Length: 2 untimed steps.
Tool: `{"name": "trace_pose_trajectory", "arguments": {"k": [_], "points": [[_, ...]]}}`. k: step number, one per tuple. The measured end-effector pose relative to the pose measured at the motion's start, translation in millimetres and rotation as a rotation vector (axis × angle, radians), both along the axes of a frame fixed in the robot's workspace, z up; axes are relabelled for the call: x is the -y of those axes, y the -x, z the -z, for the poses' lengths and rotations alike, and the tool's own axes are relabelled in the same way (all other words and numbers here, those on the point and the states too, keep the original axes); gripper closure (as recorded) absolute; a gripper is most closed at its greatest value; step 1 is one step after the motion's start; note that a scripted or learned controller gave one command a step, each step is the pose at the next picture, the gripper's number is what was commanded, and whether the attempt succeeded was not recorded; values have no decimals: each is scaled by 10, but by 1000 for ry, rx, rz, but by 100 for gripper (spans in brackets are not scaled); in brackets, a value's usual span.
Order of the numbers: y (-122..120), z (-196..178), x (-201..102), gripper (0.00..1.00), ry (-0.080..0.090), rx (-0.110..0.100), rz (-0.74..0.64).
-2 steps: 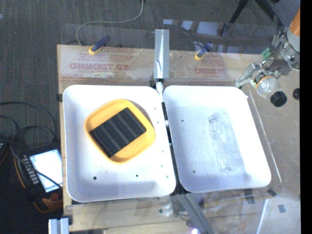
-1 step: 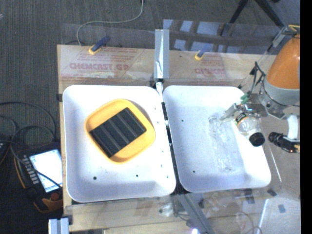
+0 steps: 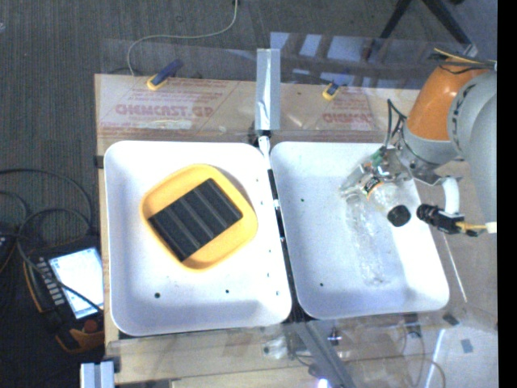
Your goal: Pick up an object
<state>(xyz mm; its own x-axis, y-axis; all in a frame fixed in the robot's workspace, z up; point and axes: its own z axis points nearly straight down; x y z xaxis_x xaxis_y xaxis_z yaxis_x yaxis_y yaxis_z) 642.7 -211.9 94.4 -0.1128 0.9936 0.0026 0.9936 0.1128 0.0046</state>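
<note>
From my remote station: the gripper (image 3: 373,176) sits low over the upper part of the right bin (image 3: 323,257); I cannot tell its state. A yellow dish with a black ribbed insert (image 3: 199,215) lies in the left bin (image 3: 129,289), well apart from the arm (image 3: 440,111).

Arm reaching in from the right

The grey arm (image 3: 477,128), orange band above its wrist, angles down and leftward, its gripper (image 3: 373,176) low at the upper right.
</note>
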Motion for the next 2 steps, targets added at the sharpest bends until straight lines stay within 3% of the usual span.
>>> {"name": "trace_pose_trajectory", "arguments": {"k": [1,2], "points": [[2,-80,-14,100,1,-2,-2],[-249,-981,-375,100,4,-4,-24]]}}
